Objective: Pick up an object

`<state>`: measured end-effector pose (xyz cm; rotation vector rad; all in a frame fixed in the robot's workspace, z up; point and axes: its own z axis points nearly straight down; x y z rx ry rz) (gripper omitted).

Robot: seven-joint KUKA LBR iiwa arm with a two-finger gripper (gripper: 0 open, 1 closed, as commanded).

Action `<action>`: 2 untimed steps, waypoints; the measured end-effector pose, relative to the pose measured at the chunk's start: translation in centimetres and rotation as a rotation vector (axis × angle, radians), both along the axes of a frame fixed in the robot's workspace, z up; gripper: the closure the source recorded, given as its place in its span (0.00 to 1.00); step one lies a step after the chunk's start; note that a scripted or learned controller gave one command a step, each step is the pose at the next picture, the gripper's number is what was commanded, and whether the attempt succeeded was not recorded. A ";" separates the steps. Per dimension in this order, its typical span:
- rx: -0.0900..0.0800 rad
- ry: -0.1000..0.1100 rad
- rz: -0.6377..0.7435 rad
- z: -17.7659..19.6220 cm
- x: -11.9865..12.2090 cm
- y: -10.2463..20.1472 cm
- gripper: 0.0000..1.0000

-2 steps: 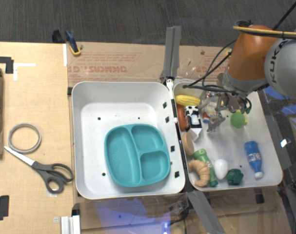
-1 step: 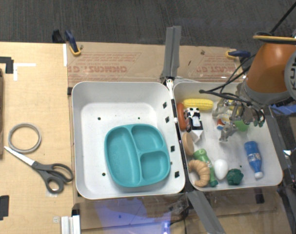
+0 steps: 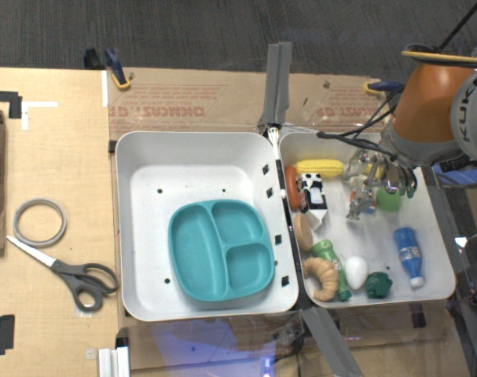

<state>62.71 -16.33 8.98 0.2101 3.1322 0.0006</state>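
Observation:
The right bin (image 3: 438,234) holds several small items: a yellow corn cob (image 3: 318,166), a black-and-white toy (image 3: 311,192), a blue bottle (image 3: 408,255), a white egg (image 3: 355,270), a tan croissant (image 3: 324,278), a green bottle (image 3: 327,254) and a dark green lump (image 3: 378,283). My gripper (image 3: 362,201) hangs over the back middle of this bin, right of the corn. A light green object (image 3: 390,199) lies just to the gripper's right, partly hidden by it. I see nothing lifted off the bin floor.
The left bin (image 3: 144,179) contains a teal divided plate (image 3: 222,250). On the bench to the left lie scissors (image 3: 69,272) and a tape roll (image 3: 39,221). The arm's orange band (image 3: 427,100) and cables overhang the right bin's back right corner.

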 end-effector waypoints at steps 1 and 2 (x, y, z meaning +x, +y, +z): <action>0.000 0.000 -0.095 0.0 -1.0 -5.9 0.00; 0.001 0.003 -0.240 -0.1 -4.8 -5.8 0.00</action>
